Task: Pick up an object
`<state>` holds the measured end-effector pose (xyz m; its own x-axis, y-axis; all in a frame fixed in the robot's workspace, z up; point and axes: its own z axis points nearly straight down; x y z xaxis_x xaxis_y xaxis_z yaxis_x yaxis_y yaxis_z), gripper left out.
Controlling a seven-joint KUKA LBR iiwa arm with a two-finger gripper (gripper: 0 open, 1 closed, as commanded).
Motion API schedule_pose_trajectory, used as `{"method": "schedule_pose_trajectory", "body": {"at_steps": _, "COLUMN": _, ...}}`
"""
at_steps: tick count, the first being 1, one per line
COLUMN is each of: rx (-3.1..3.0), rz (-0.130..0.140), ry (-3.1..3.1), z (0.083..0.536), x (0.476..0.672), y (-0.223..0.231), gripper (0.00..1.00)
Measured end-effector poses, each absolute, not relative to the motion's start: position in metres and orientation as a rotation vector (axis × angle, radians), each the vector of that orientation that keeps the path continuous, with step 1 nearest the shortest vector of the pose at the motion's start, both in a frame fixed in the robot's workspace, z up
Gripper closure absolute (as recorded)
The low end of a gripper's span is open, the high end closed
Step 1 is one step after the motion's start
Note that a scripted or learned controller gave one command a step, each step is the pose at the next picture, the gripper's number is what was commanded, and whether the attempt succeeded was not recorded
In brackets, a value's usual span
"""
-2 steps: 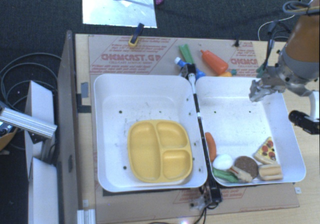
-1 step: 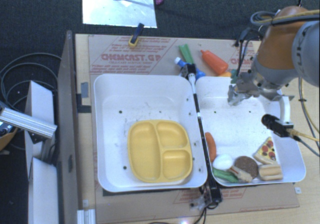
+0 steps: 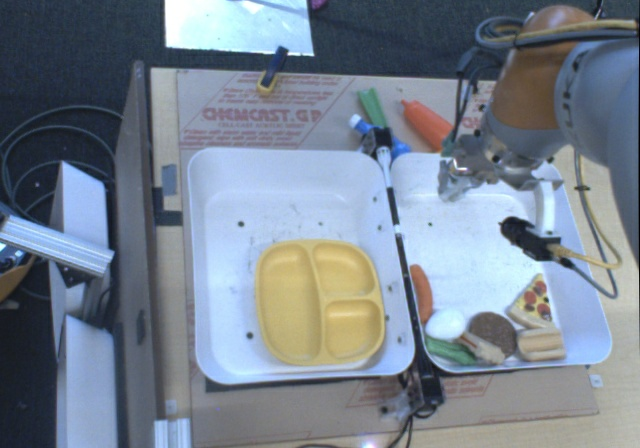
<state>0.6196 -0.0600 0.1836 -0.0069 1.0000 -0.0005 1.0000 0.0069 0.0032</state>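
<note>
Toy food, pizza slice (image 3: 531, 300), bun (image 3: 541, 343), cookie (image 3: 492, 331), egg (image 3: 446, 323), carrot (image 3: 422, 290), bunched in right bin (image 3: 470, 226) near corner. Hand (image 3: 455, 176) hovers at bin's far end, well apart; grip state can't tell. Risk: crowded pile and close bin walls could spoil a grasp. Open floor mid-bin.

I'm seeing a yellow divided plastic tray (image 3: 320, 301) in the left white bin (image 3: 215, 236), and a red-dotted yellow pizza slice toy (image 3: 531, 302) in the right white bin (image 3: 470, 236).

Single fixed camera above bench (image 3: 300, 101), looking down at slant, both bins (image 3: 215, 236) in frame, arm (image 3: 560, 76) entering right
</note>
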Motion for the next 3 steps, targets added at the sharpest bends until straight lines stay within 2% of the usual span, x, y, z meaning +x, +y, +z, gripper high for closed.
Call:
{"method": "schedule_pose_trajectory", "body": {"at_steps": 1, "rx": 2.211, "rz": 0.006, "ry": 2.227, "z": 0.185, "x": 0.644, "y": -0.048, "gripper": 1.00}}
{"method": "schedule_pose_trajectory", "body": {"at_steps": 2, "rx": 2.213, "rz": 0.001, "ry": 2.231, "z": 0.184, "x": 0.625, "y": -0.017, "gripper": 1.00}}
{"method": "schedule_pose_trajectory", "body": {"at_steps": 3, "rx": 2.209, "rz": 0.009, "ry": 2.230, "z": 0.229, "x": 0.634, "y": 0.028, "gripper": 1.00}}
